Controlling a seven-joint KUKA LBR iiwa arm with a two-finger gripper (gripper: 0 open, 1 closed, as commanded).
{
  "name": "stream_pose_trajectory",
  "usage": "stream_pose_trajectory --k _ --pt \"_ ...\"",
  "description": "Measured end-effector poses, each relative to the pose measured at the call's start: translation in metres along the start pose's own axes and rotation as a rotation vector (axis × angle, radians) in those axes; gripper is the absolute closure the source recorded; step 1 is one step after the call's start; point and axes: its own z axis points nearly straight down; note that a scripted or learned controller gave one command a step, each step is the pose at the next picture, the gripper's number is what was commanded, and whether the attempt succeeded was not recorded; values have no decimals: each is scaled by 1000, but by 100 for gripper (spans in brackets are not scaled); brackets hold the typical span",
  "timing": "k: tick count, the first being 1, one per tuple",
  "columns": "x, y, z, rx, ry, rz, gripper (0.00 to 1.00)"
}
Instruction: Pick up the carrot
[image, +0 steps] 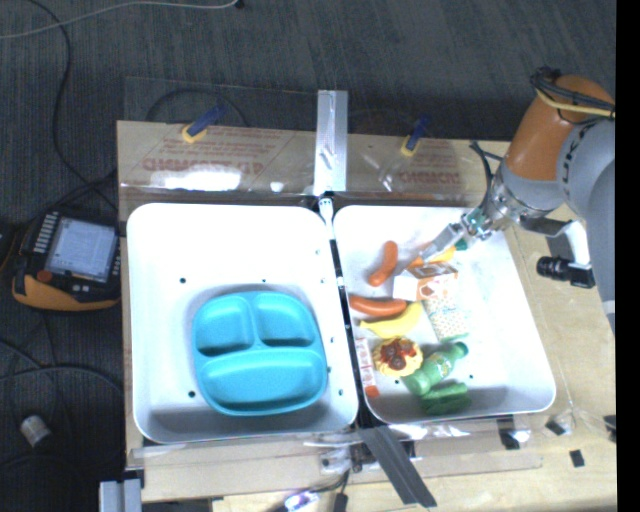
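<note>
The carrot (376, 303), a slim orange piece, lies flat at the left side of the right bin (520, 330), just above a yellow banana (392, 319). My gripper (432, 257) reaches in slantwise from the upper right and is low over the bin's upper middle. It is to the right of the carrot and above it in the view, well apart from it. A small orange and yellow item (430, 267) sits right at the gripper's tip, on top of a patterned carton (443, 303). I cannot see whether anything is held.
An orange-red sausage (383, 262) lies above the carrot. A pizza slice (396, 355), a green bottle (437, 365) and a green vegetable (446, 399) crowd the bin's lower part. The left bin (160, 250) holds a blue divided plate (260, 350).
</note>
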Motion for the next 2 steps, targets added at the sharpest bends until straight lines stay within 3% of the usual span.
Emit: stream_pose_trajectory --k 1,2 --pt "1 -2 1 5 -10 -104 0" --pt "1 -14 15 4 -9 -313 0"
